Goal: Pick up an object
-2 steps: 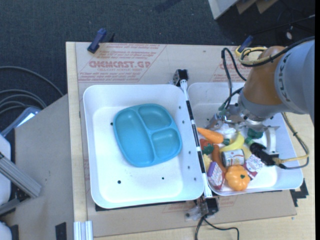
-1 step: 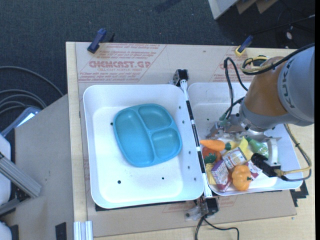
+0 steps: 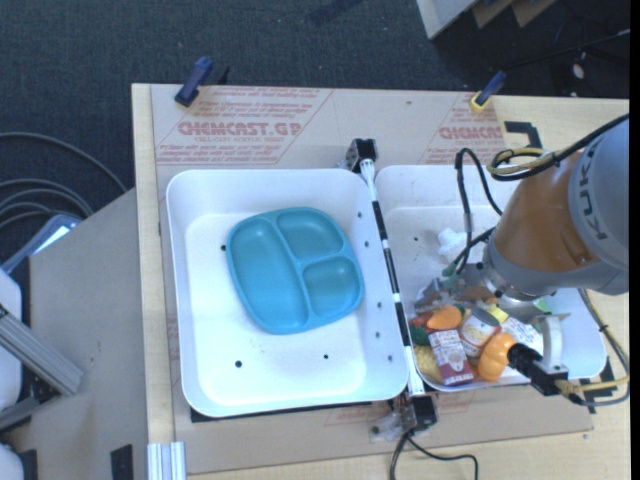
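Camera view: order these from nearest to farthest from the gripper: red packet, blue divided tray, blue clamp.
From the gripper:
1. Red packet, right bin, just below it.
2. Blue divided tray, left bin.
3. Blue clamp, bench's far left corner.

Single fixed camera, mounted above the bench [image 3: 300,118], looking down at a slant. Both white bins [image 3: 190,298] are in frame at moderate range; the arm [image 3: 560,218] enters from the right.

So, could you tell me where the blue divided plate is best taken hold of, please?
Probably by its rim. The blue divided plate lies flat and alone in the left bin, so a pinch from above over the raised outer edge, likely the right side nearest the arm, seems best; the wide body gives no other purchase.
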Controlling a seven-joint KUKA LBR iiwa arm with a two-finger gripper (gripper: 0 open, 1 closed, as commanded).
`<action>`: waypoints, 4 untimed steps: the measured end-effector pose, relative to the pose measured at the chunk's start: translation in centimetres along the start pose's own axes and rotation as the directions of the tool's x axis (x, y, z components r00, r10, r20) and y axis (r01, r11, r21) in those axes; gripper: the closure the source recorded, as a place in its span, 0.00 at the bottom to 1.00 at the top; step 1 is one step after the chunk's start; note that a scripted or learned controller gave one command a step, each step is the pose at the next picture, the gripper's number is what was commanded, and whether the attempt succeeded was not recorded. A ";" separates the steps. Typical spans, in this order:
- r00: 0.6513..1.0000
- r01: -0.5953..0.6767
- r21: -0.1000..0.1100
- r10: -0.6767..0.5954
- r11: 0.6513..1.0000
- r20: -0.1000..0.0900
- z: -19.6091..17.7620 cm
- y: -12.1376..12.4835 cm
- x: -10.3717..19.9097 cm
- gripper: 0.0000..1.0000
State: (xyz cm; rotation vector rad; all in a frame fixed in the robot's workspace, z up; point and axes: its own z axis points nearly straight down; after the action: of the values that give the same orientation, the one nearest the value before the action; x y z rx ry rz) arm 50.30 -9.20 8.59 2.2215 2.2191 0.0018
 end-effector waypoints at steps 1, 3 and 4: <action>1.000 0.000 -0.008 0.000 1.000 0.000 -1.2 0.2 0.1 1.00; 1.000 0.001 0.001 -0.001 1.000 0.001 -13.8 1.9 -1.9 1.00; 1.000 0.002 0.000 -0.002 1.000 0.000 -13.1 6.1 -0.8 1.00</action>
State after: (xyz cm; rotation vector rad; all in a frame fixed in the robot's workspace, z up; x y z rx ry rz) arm 56.43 -10.04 21.72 2.2195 2.2214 0.0013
